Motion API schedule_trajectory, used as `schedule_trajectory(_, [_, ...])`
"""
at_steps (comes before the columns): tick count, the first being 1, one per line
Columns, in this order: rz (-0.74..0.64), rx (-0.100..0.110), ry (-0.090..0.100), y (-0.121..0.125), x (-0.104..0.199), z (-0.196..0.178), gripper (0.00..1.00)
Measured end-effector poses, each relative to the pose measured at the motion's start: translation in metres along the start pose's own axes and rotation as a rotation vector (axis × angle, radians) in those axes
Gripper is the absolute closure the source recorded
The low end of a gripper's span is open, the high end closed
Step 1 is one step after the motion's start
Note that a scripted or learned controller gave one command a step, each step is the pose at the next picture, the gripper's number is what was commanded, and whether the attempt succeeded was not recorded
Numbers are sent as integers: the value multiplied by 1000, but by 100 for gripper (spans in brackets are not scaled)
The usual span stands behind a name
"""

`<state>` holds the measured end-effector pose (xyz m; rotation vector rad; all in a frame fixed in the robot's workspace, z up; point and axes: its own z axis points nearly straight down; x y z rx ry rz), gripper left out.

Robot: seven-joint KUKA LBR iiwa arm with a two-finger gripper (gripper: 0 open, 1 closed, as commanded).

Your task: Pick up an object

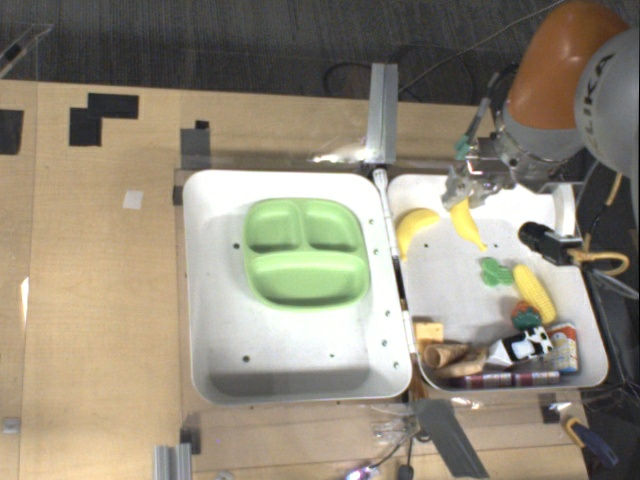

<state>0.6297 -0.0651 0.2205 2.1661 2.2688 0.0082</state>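
Yellow banana (465,225) hangs pinched between the closed-in fingers of the gripper (466,194).

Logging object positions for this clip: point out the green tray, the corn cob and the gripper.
green tray (300,276), camera view, its large lower compartment
corn cob (533,291), camera view, mid-length of cob
gripper (468,193), camera view, between its fingertips

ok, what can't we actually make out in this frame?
- Gripper, camera view: its tip overlaps a yellow banana-like piece; whether that piece is held is unclear.
- Pile at the right bin's near edge, camera view: items overlap and are too small to identify.
- Arm, camera view: cut off by the right edge.
- Green tray in the left bin: compartment contents washed out by glare.
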Motion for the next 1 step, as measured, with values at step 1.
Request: schedule_trajectory(1, [-185, 2, 0, -2, -28, 19, 100])
